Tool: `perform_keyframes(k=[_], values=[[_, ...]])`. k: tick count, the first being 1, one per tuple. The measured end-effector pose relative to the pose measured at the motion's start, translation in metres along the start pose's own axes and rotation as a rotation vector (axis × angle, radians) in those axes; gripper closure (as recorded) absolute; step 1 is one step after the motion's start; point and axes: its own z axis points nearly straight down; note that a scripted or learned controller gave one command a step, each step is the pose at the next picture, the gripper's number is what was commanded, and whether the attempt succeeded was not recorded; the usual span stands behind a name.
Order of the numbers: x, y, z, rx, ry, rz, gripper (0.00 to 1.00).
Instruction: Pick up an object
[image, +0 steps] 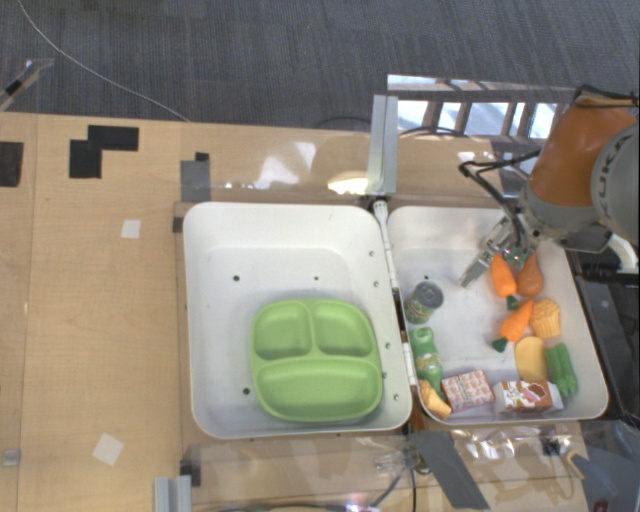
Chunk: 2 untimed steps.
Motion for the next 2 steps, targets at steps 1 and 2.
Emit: perform_keyframes(k=[1, 2], values=[[-0.001, 0.003, -0.013, -0.004, -0.007, -0.004, 1.0], [0.045, 0.082, -0.141, -0.011, -0.008, 0.004, 1.0]])
